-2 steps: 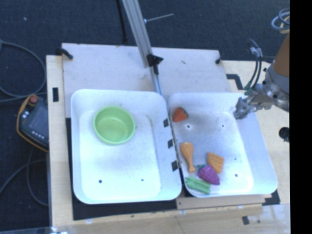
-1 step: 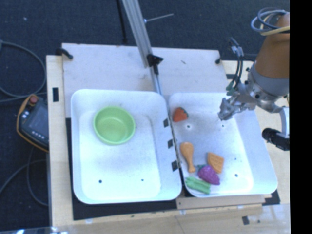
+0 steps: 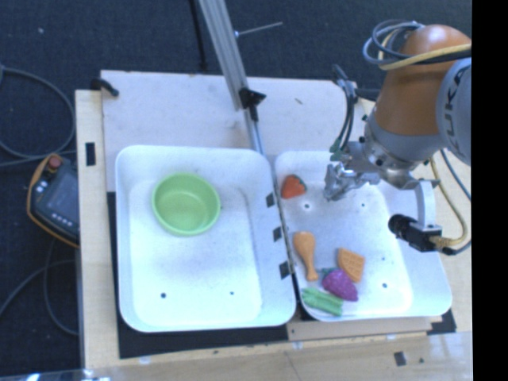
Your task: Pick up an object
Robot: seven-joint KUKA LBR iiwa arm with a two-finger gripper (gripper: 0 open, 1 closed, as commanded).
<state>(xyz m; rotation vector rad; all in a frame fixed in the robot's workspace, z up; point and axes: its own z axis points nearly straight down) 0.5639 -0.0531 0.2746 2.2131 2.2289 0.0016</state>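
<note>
Bins sit side by side at mid frame: in the left bin (image 3: 143, 292) we see a green bowl (image 3: 186, 203) toward its upper left, and in the right bin (image 3: 413, 284) a cluster of toy foods. We see the gripper (image 3: 337, 187) hanging over the right bin's upper part, right of a strawberry (image 3: 293, 186) by the bin's upper left wall; nothing sits between its fingers, and we cannot tell whether they are apart or together. Lower in that bin lie a drumstick (image 3: 305, 252), an orange piece (image 3: 350, 263), purple grapes (image 3: 340, 283) and a green vegetable (image 3: 321, 301) near the bottom edge.
</note>
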